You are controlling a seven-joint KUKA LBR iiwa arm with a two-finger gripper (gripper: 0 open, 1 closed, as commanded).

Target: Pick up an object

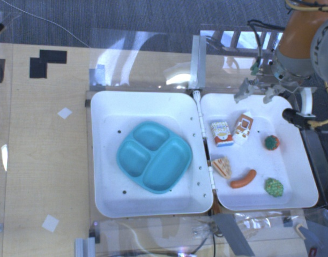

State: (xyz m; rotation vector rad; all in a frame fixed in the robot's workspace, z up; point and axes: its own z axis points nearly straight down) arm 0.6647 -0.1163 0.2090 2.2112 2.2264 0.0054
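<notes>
Overhead, the jaws (259, 91) hung spread apart and gripping nothing above the far edge of the right shallow white bin (298, 159). Below lay 6 small toy foods, among them a white-and-brown milk carton (243, 128) leaning against a red-and-white box (221, 133). Labels were too blurred to read.

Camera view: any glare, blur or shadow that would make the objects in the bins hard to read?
Camera view: bright glare streaks on the clear panels behind the bins and along the near edge; the bins are evenly lit with faint shadows; the blue divided plate, sausage and broccoli read sharply; the small cartons' print is too small to read; the tool looks slightly soft.
</notes>
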